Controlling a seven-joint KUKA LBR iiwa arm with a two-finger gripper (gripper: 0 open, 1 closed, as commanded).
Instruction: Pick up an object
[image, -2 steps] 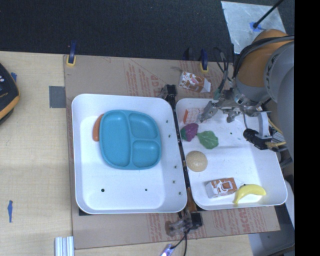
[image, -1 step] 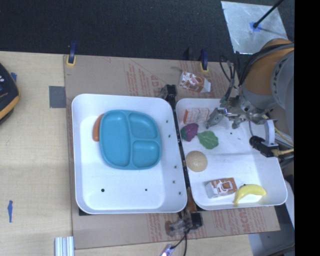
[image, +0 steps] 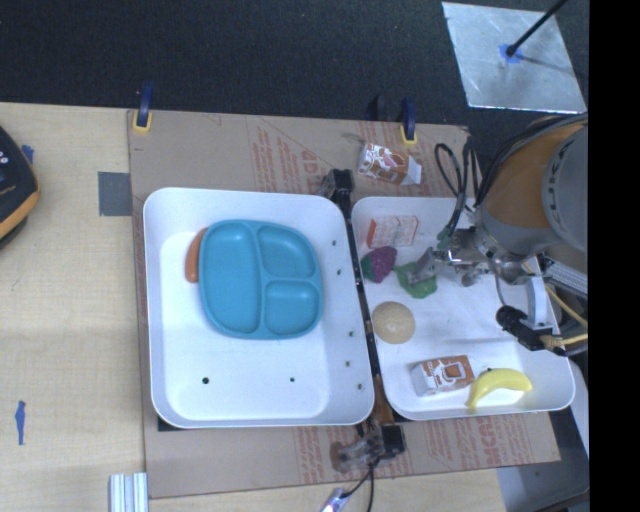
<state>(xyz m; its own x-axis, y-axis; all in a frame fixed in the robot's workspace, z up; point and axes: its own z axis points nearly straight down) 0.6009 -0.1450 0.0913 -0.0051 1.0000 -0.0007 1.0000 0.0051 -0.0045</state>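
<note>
I see the gripper (image: 432, 262) low in the right bin (image: 560, 400), touching a green object (image: 418, 280) near its far edge. Whether it is spread or pinching, I cannot tell.

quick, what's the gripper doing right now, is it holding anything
Gripper: low in the right bin, right at the green object; whether it grips anything cannot be told.
</note>
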